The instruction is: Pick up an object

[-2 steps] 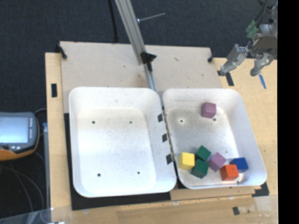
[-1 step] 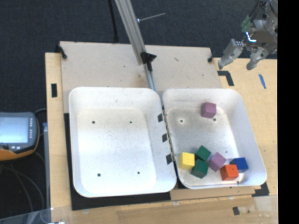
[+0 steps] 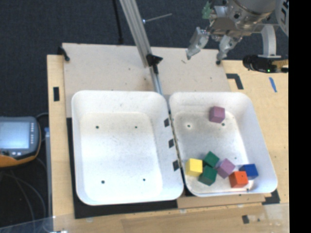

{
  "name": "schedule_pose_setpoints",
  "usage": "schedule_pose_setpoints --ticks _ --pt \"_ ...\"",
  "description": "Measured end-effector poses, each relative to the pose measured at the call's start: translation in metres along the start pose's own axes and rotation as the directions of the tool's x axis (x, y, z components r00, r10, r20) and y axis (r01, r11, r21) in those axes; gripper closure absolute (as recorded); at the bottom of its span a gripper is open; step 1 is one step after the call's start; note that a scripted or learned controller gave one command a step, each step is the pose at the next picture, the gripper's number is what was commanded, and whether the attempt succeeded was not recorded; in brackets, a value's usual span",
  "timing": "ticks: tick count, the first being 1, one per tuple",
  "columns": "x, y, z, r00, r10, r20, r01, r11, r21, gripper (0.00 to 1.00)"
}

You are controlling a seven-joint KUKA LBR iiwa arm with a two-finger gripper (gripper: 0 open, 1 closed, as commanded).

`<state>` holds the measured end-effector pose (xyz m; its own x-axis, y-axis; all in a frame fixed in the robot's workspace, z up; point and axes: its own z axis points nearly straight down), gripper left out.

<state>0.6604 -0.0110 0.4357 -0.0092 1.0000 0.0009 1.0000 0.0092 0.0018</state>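
Observation:
My gripper (image 3: 206, 49) hangs high above the back edge of the right bin (image 3: 257, 130), its two fingers spread open with nothing between them. In the right bin a purple cube (image 3: 217, 114) sits alone near the back. At the bin's front lies a cluster: a yellow cube (image 3: 195, 166), two dark green cubes (image 3: 211, 158) (image 3: 207, 175), a lilac cube (image 3: 226, 167), an orange-red cube (image 3: 238, 178) and a blue cube (image 3: 250, 170). All of them lie well below and in front of the gripper.
The left bin (image 3: 82, 144) stands beside the right one. A slanted aluminium post (image 3: 138, 30) rises from between the bins at the back. A grey device (image 3: 18, 137) sits off the bench at the left.

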Motion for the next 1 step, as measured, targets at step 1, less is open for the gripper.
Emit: schedule_pose_setpoints --ticks 1 --pt "-0.0301 -0.0096 0.0017 1.0 0.011 0.003 -0.011 1.0 0.001 0.0"
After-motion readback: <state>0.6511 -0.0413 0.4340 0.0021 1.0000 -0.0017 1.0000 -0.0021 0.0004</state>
